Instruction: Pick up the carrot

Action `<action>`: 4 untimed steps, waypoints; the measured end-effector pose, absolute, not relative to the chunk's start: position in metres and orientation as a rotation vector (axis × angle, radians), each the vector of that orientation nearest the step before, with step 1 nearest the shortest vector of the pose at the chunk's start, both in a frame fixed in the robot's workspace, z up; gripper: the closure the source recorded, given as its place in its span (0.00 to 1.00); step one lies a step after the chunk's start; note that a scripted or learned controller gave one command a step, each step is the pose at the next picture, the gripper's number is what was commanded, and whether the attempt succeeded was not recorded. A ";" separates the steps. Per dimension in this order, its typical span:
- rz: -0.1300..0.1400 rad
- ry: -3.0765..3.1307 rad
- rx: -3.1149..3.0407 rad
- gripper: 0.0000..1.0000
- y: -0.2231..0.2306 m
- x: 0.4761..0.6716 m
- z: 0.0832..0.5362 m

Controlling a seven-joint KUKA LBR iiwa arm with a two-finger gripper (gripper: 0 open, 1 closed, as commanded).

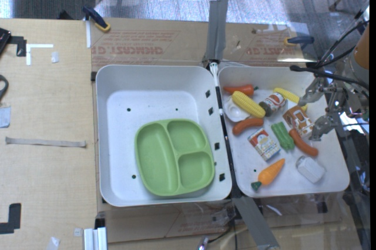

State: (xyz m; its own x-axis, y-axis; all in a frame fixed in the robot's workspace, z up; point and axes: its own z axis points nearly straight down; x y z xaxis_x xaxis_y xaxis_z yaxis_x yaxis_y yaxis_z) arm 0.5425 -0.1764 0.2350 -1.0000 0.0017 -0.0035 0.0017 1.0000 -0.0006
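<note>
- Lying loose near the 6 o'clock edge of the right-hand shallow white bin, the orange plastic carrot with a green leafy end is untouched, its green tip pointing toward 8 o'clock and nothing resting on it.
- Hanging over the bin's 3 o'clock side, the metal two-finger gripper is well apart from the carrot, roughly at 1 o'clock from it; whether its jaws are apart or together I cannot tell, since the metalwork blurs against the bin wall.
- Nothing shows between the jaws, so I judge the pick not yet made: the reach, the descent, the closing and the lift all remain.
- Between gripper and carrot lie a green ridged vegetable piece, a small printed white carton and a reddish sausage, with a clear plastic block just at 3 o'clock of the carrot; these may crowd an approach.
- Further toward 12 o'clock sit a yellow corn cob, a yellow banana and a second orange-red sausage.
- The left-hand white bin holds a green three-compartment plate, which plays no part in this step.
</note>
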 end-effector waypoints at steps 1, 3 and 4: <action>-0.002 3.124 -0.297 0.00 -0.156 0.487 0.285; 0.000 2.977 -0.994 0.00 -0.142 0.489 0.214; 0.001 2.824 -1.373 0.00 -0.136 0.486 0.168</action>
State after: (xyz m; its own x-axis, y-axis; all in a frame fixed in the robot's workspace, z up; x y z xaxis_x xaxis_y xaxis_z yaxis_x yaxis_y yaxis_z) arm 0.4861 -0.1358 0.1680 -0.6176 -0.7865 -0.0019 -0.7865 0.6176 -0.0004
